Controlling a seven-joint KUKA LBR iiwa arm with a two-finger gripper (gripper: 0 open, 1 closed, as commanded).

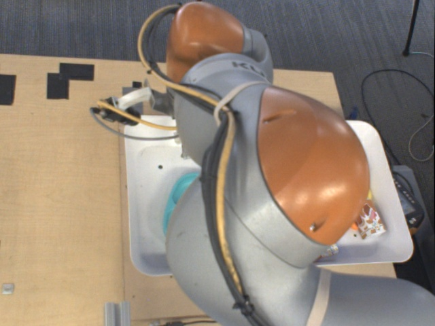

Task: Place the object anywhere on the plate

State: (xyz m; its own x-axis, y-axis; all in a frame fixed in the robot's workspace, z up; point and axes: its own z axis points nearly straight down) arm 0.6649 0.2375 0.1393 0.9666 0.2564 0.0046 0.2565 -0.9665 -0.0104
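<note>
1. Left white bin [144, 182]: a teal plate [174, 197] lies inside, mostly hidden under the arm [272, 182].
2. Right white bin [387, 202]: small red-and-white object [369, 221] near its front edge.
3. Gripper state: cannot tell.

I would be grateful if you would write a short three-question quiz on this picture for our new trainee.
1. True or false: the arm covers much of the left bin.
2. What colour is the curved thing peeking out beside the arm in the left bin? (a) red (b) teal (c) black
3. In which bin does a small printed packet lie, and near which side?

Key
1. True: the grey and orange arm hides most of that bin's floor.
2. (b) teal; it may be the plate's edge, but too little shows to be sure.
3. The right bin, near its right wall.
</note>
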